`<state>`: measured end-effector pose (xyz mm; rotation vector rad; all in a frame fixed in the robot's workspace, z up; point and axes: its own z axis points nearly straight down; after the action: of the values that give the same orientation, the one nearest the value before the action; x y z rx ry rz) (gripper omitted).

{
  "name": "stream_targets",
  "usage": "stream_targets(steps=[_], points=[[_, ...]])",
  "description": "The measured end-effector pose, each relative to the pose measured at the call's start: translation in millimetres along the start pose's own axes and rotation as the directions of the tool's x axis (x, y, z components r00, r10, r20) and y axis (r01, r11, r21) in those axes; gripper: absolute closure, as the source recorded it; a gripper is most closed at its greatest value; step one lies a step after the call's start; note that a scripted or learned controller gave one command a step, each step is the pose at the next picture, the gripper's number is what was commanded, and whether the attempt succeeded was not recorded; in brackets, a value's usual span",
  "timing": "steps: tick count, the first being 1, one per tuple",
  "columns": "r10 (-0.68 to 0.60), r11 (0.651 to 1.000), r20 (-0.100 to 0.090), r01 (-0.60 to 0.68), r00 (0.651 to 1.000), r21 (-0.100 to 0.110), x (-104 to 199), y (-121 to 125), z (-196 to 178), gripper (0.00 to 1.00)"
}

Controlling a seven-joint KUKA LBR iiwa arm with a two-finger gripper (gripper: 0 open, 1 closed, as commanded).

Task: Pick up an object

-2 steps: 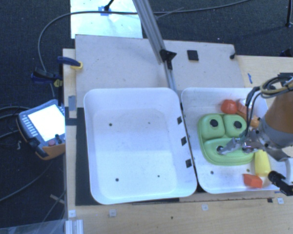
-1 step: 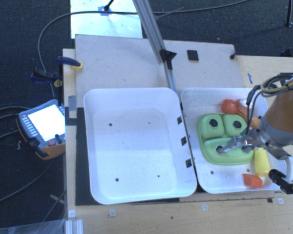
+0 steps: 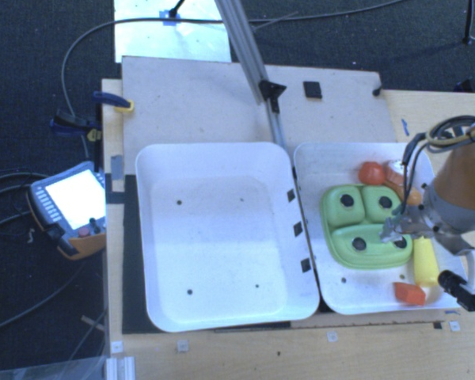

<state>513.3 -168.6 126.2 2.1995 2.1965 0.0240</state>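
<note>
The right bin (image 3: 332, 291) holds a green moulded block (image 3: 356, 224) with black dots, a yellow piece (image 3: 424, 264), an orange-red round piece (image 3: 371, 172) at the back and a small red piece (image 3: 410, 293) near the front rim. My gripper (image 3: 397, 229) hangs low over the right edge of the green block, under the orange band of the arm (image 3: 463, 182). Its fingers sit against the block's right side, just left of the yellow piece.
The left bin (image 3: 214, 236) sits beside the right one, with black clips on the shared wall. A slanted metal pole (image 3: 241, 34) crosses the back of the bench. A handheld pendant (image 3: 67, 208) lies off the bench at the left.
</note>
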Motion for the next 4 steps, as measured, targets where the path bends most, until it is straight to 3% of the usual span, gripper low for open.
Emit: stream_targets(steps=[1,3,4], points=[[-0.007,1.0,-0.011,0.007,1.0,0.029,8,-2,-56,1.0],[-0.008,1.0,-0.011,0.008,1.0,0.028,6,-3,-149,1.0],[-0.011,0.999,-0.013,0.011,1.0,0.032,62,-4,-134,1.0]])
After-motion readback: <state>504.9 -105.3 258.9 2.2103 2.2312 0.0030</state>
